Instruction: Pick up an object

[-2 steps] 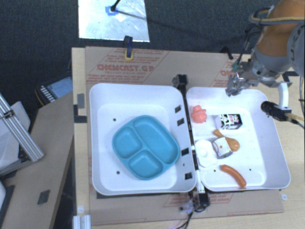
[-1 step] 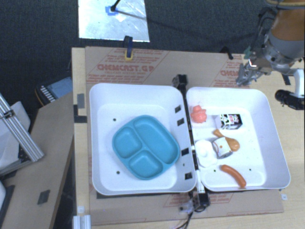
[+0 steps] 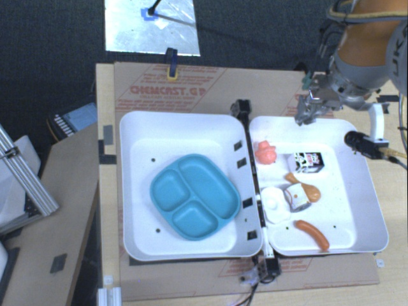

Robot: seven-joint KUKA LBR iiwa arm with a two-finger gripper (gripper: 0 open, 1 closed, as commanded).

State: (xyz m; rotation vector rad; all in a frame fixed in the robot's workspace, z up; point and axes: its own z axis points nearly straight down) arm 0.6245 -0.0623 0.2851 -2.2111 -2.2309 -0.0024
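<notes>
Grey arm's tool (image 3: 310,112) above right bin's (image 3: 363,190) far rim, finger state unclear, pink toy (image 3: 265,152), sausage (image 3: 312,233), small carton (image 3: 309,161) inside, blue divided tray (image 3: 194,196) in left bin (image 3: 137,171)

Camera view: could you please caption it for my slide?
End effector above right bin's far edge; blue tray in left bin.

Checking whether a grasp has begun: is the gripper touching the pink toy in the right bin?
Apart. The camera view shows the gripper up at the right bin's far edge, with bare white floor between it and the pink toy.
</notes>
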